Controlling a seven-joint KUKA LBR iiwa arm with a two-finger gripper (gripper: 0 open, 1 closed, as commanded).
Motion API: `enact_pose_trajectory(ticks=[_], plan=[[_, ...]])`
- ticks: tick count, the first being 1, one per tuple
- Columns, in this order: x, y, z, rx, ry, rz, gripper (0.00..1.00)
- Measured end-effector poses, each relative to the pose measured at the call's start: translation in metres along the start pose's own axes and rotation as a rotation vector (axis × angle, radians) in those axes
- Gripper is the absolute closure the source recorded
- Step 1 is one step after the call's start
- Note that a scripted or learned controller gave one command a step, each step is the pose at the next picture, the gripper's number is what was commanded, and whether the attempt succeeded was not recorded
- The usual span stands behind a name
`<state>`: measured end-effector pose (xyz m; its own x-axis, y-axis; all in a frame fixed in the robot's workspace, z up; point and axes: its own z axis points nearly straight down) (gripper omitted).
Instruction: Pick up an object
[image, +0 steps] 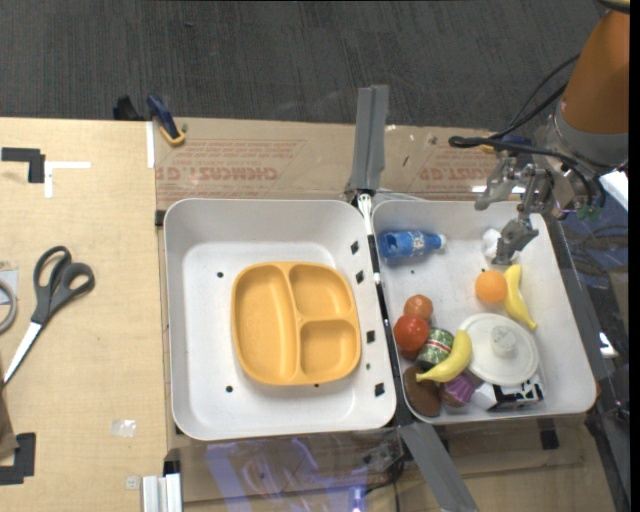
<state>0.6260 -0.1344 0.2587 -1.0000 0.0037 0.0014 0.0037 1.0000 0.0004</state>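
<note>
The right bin (570, 300) holds a pile of small things. A blue bottle (410, 243) lies near its back left. An orange ball (490, 287) rests against a yellow banana (519, 297). Further forward are a red tomato (411, 333), a green can (436, 350), a second banana (450, 360) and a round white lid (498, 348). My gripper (515, 238) hangs over the bin's back right, just above the orange ball and beside a small white object (491, 243). Nothing is seen held in it.
The left bin (190, 300) carries a yellow divided plate (297, 322). Scissors (45, 295) lie on the wooden bench at the left. A blue and yellow clamp (165, 118) sits at the back. A grey divider bar (369, 140) stands between the bins.
</note>
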Motion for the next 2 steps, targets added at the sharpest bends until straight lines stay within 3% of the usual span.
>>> enact_pose_trajectory(ticks=[1,2], plan=[[0.044,-0.021,0.166,0.001,-0.006,-0.123,0.00],[0.123,-0.001,0.167,-0.001,-0.006,-0.244,0.00]])
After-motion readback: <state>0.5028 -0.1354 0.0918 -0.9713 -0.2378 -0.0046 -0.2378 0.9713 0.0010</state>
